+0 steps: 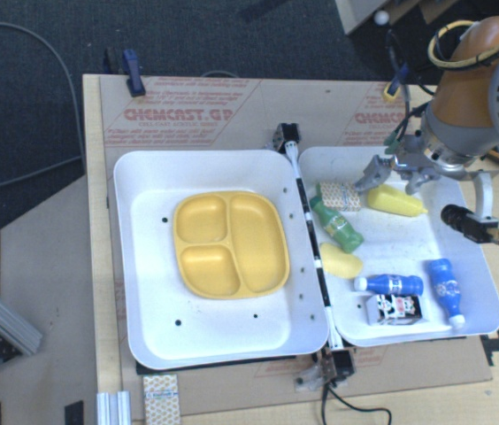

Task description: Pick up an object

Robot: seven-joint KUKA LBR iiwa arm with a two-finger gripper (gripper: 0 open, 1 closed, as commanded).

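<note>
- Approach step: jaws (397,173) spread apart, nothing between them, hovering low in right bin (488,282).
- Yellow fruit (396,203) just below jaws; green bottle (335,224) beside.
- Next: drop straight, straddle fruit, close.

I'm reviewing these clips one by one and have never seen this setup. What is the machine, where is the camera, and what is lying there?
One camera looks down at a slant on a bench with two shallow white bins. The grey machine with the orange band at the right is a robot arm; its gripper hangs over the right bin, close above a yellow object. Nothing can be seen between its fingers, so it holds nothing that I can confirm. The left bin holds a yellow divided plate. The right bin also holds a green bottle, a speckled block, another yellow piece, two blue bottles and a small black-and-white item.
</note>
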